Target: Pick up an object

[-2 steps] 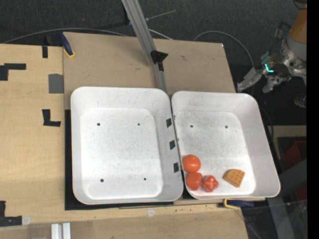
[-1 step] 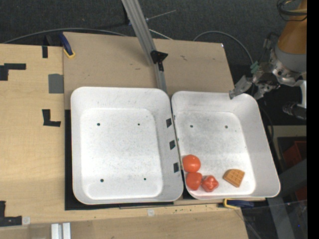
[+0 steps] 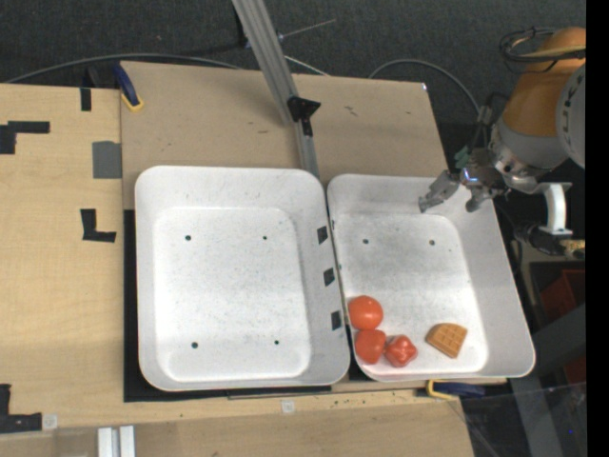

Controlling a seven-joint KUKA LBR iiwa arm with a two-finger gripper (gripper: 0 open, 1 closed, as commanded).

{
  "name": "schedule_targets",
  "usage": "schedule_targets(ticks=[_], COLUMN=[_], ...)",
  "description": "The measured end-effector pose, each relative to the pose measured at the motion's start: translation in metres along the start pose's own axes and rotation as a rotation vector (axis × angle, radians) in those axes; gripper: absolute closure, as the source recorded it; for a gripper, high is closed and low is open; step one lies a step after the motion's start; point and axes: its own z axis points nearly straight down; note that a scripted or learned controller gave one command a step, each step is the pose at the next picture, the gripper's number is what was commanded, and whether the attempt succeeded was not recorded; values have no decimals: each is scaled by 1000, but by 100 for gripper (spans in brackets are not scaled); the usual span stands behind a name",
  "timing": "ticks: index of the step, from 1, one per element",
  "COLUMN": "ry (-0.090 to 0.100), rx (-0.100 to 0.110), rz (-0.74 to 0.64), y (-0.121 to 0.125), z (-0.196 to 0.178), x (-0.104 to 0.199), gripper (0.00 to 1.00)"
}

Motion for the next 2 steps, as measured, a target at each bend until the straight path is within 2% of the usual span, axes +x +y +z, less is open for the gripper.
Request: schedule_targets(ticks=[1, 2], ry=[-1, -1], rx=[0, -5], rz=[1, -1], y=[-10, -8], z=[51, 38], x=[-3, -2], gripper=[0, 100])
